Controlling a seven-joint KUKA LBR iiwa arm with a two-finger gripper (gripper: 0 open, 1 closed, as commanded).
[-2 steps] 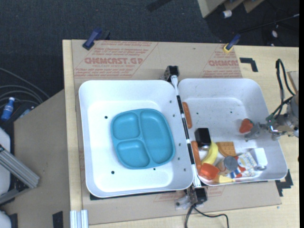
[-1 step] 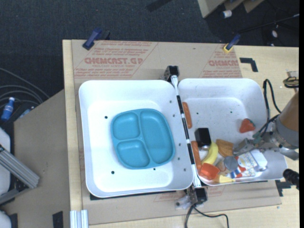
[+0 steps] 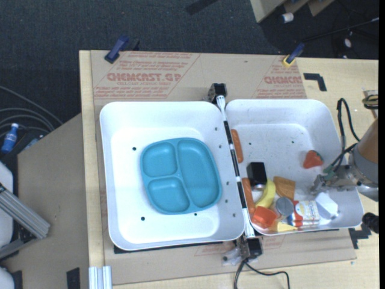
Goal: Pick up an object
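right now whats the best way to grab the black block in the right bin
Take the black block across its two short straight sides, coming straight down from above. It lies flat on the floor of the right bin with open floor on its upper and right sides. The banana sits close below it, so keep the tool off that edge.

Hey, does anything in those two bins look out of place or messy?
Mostly the right bin: its toys are jumbled together in the near corner, with the banana leaning on its neighbours. The blue plate in the left bin sits slightly askew.
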